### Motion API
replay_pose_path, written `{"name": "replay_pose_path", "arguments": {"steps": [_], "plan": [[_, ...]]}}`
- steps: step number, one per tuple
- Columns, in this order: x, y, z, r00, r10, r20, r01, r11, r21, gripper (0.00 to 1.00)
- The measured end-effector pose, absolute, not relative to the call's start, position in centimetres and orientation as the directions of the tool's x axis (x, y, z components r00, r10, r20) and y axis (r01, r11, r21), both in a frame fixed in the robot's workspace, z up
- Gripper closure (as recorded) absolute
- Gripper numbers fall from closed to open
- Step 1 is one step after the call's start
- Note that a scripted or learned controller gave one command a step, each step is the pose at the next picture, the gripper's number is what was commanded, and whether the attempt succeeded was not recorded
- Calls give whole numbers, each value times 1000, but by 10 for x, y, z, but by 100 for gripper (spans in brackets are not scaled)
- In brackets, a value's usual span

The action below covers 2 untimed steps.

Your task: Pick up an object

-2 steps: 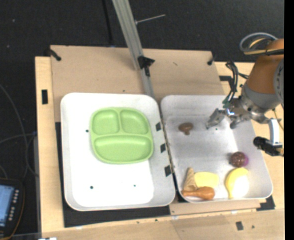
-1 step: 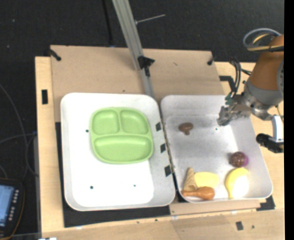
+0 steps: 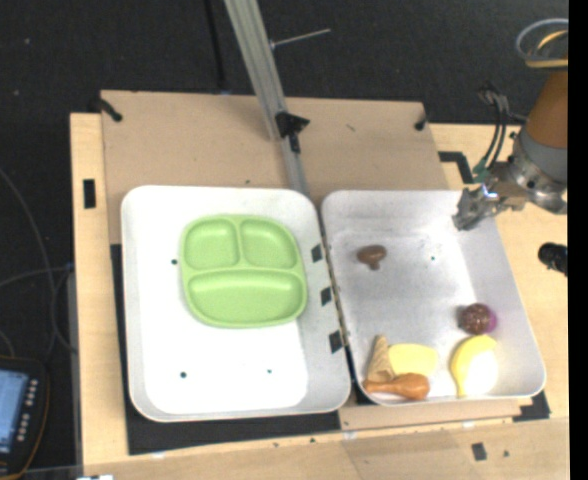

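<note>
Where the arm reaches over the right bin's (image 3: 429, 268) far right corner, we see its gripper (image 3: 471, 211) low above the rim, but whether it is open or closed we cannot tell. Inside that bin, a small brown mushroom-shaped piece (image 3: 371, 256) lies near the far left corner. A dark purple round fruit (image 3: 477, 318) sits by the right edge, with a yellow lemon-like piece (image 3: 473, 363), a pale yellow wedge (image 3: 412, 358) and an orange-brown drumstick shape (image 3: 402, 386) along the near edge. A green divided plate (image 3: 243, 271) rests in the left bin (image 3: 154, 368).

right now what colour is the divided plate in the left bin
Light green, seen plainly in the camera view: the divided plate.
</note>
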<state>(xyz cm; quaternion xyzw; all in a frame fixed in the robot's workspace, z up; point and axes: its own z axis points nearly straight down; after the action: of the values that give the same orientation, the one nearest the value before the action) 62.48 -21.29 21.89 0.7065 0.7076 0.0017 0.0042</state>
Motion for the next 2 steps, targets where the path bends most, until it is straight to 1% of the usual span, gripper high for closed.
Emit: {"name": "replay_pose_path", "arguments": {"steps": [1, 2], "plan": [[624, -209, 283, -4, 1000, -4, 1000, 4, 9, 100], [624, -210, 288, -6, 1000, -2, 1000, 6, 3, 100]]}}
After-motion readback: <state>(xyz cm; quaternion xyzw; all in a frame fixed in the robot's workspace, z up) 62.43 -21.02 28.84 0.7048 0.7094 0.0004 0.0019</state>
